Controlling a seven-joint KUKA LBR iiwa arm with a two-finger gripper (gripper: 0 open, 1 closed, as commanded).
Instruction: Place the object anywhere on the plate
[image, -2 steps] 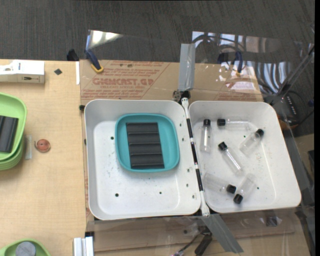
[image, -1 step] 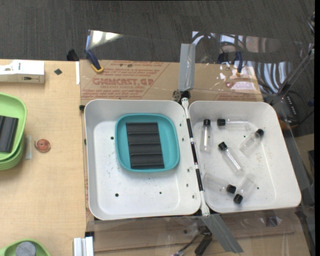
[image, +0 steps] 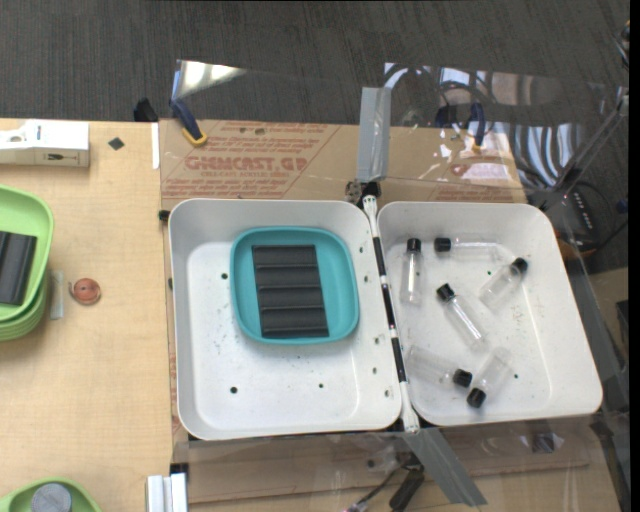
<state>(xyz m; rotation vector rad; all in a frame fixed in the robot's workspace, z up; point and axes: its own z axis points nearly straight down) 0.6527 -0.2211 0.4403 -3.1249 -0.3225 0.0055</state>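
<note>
Green tray (image: 22, 262) and green lid (image: 50, 497) cut off by frame edges — clear vials' (image: 462, 320) outlines faint

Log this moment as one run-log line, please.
teal plate: left bin, carrying a dark ribbed insert | clear vials: right bin, scattered | placement: not done

Plate (image: 295, 285) in left bin (image: 200, 380); 6 vials (image: 458, 312) in right bin (image: 560, 390)
</note>
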